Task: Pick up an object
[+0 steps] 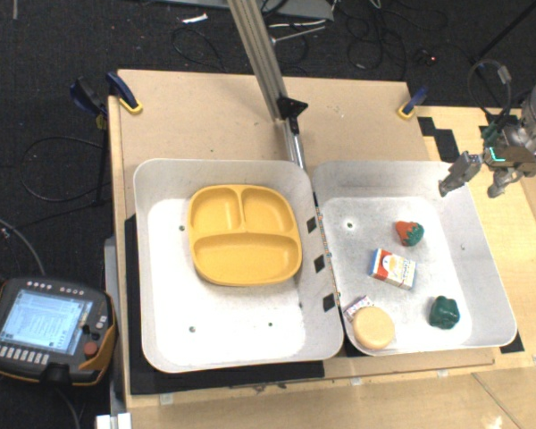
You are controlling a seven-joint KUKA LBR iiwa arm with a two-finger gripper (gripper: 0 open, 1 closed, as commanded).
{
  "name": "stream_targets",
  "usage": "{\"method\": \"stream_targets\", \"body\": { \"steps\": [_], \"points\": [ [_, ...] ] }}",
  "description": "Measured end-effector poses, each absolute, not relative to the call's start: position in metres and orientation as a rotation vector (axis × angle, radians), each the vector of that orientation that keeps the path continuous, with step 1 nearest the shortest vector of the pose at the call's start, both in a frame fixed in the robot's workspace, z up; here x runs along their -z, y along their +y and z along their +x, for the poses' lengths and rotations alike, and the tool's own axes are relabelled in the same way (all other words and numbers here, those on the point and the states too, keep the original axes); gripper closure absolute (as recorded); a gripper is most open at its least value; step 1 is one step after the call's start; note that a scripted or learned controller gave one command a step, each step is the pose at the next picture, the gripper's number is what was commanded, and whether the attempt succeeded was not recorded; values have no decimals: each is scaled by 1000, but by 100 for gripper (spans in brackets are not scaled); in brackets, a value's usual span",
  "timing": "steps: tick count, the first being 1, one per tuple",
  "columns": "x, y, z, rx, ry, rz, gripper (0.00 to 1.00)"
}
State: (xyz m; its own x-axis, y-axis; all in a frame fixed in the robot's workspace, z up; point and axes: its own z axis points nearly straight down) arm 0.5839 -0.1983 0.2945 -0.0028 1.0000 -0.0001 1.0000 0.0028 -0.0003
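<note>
Tool [479, 175] parked spread and empty at right edge of frame, above upper right corner of right bin [482, 239], clear of strawberry [409, 232], small carton [393, 268], green toy [444, 312] and round block [373, 328] lying loose below for picking.

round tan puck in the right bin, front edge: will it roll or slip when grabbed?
The tan puck lies flat on its face, so it probably won't roll. Its curved side may slip between flat jaws. It touches a small card and sits near the bin rim, so pushing could wedge it.
</note>
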Motion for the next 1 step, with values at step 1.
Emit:
{"method": "stream_targets", "body": {
  "steps": [1],
  "points": [
    [-251, -200, 586, -4, -2220, -2219, 0]
  ]
}}
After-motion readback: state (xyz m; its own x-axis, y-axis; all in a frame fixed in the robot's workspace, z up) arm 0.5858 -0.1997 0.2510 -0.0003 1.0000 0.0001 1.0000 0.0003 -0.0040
